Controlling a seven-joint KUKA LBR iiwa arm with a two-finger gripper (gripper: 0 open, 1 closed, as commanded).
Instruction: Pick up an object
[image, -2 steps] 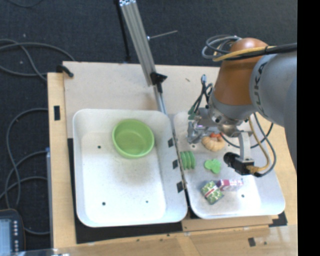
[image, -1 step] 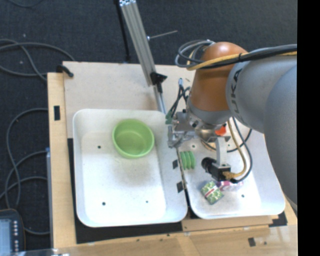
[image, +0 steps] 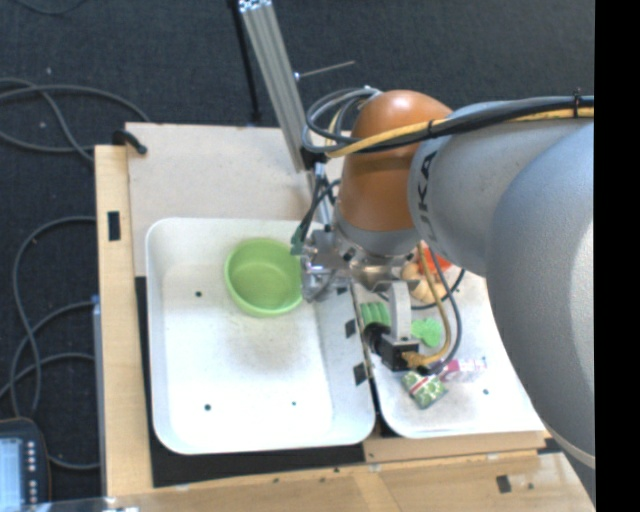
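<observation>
A light green bowl (image: 260, 277) stands upright in the left bin (image: 240, 400), near its far right corner. My gripper (image: 313, 272) hangs below the orange band of the arm, right at the bowl's right rim, over the divide between the two bins. Whether it touches the rim is unclear. The right bin (image: 500, 405) holds several small things: a green piece (image: 431, 332), a small green and red packet (image: 427, 389), a clear wrapper with pink print (image: 466, 368) and a peach-coloured thing (image: 430, 288) partly hidden by the arm.
The arm's large grey body covers most of the right bin. A metal rail (image: 276, 70) slants up behind the bins. The near half of the left bin is bare white floor with a few dark specks.
</observation>
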